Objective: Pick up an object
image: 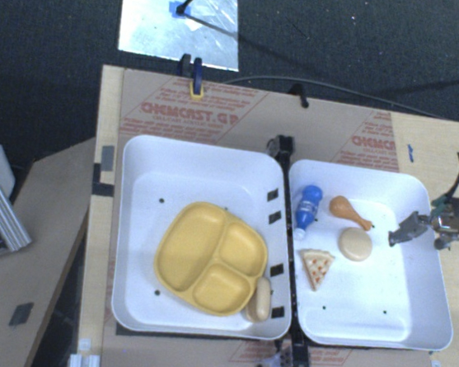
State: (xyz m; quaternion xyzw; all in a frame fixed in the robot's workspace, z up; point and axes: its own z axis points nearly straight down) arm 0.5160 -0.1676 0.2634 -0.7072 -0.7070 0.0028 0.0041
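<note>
The end effector (pixel 411 228) hangs over the right white plastic bin (pixel 430 270); I cannot tell its state. Just to its left lies the round beige bun-shaped toy (pixel 356 245). Centre over it, descend straight, and avoid the neighbouring tan drumstick toy (pixel 349 210).
</note>
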